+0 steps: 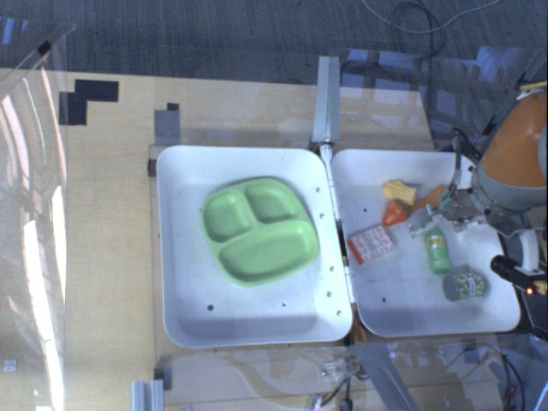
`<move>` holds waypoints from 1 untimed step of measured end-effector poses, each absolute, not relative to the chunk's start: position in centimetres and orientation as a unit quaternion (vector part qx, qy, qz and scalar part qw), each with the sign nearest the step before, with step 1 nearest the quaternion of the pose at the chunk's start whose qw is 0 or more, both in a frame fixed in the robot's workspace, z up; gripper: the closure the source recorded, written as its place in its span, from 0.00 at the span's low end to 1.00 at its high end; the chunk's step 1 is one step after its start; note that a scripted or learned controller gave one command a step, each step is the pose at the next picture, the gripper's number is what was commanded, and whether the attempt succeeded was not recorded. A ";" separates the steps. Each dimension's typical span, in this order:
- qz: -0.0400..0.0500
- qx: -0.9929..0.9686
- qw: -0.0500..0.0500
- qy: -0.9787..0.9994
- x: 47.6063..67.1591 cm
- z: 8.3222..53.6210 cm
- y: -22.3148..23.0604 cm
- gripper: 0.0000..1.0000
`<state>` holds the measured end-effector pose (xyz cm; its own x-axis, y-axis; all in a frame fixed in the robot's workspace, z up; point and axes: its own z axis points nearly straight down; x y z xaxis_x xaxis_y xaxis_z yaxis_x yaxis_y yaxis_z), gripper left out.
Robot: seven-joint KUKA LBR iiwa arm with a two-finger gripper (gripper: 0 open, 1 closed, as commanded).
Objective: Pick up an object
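Note:
In the right bin point(402, 311) lie several small objects. A yellow piece point(399, 191) sits at the back, with an orange-red piece point(395, 213) just in front of it. A red and white packet point(372, 245) lies near the bin's left wall. A green bottle point(437, 253) lies in the middle, and a grey-green can point(465, 286) lies on its side at the front right. My gripper point(438, 216) hangs low over the bin, just behind the bottle's top and right of the orange-red piece. Nothing is visibly held in it.
The left bin point(184, 306) holds a green divided plate point(259, 229). A metal rail point(325, 101) runs back from where the two bins meet. The arm's orange band point(518, 148) looms over the right bin's right edge. Cables lie on the floor behind the bench.

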<state>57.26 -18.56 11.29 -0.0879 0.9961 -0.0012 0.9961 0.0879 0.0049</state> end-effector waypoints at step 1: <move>0.003 0.673 0.004 0.739 58.4 8.9 -19.4 0.00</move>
<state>58.45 -19.40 8.88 -0.0937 0.9956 -0.0026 0.9955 0.0937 0.0104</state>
